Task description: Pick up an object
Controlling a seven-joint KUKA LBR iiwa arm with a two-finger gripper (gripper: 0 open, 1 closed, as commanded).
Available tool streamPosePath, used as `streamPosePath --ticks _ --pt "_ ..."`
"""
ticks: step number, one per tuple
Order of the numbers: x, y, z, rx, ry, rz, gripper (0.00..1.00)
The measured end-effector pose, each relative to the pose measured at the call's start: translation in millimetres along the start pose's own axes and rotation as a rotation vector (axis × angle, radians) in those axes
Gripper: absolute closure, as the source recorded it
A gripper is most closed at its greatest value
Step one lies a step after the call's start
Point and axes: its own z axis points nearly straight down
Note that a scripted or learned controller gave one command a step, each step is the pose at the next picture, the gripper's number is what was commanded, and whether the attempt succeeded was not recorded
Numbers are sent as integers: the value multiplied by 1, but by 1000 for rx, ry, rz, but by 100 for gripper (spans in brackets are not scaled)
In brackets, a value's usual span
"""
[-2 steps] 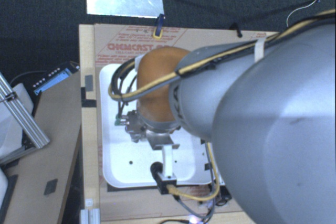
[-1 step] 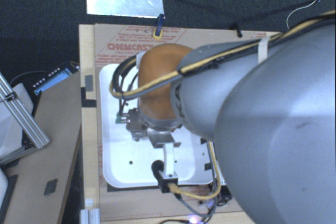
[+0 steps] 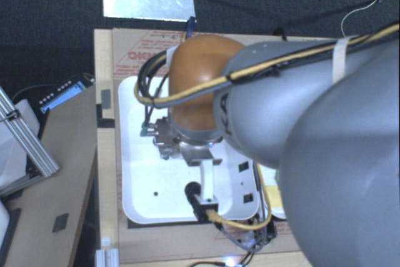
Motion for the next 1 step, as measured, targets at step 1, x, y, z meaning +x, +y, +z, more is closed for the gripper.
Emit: streamPosePath --ticks 1 --pt "0 -1 13 5 -3 2 100"
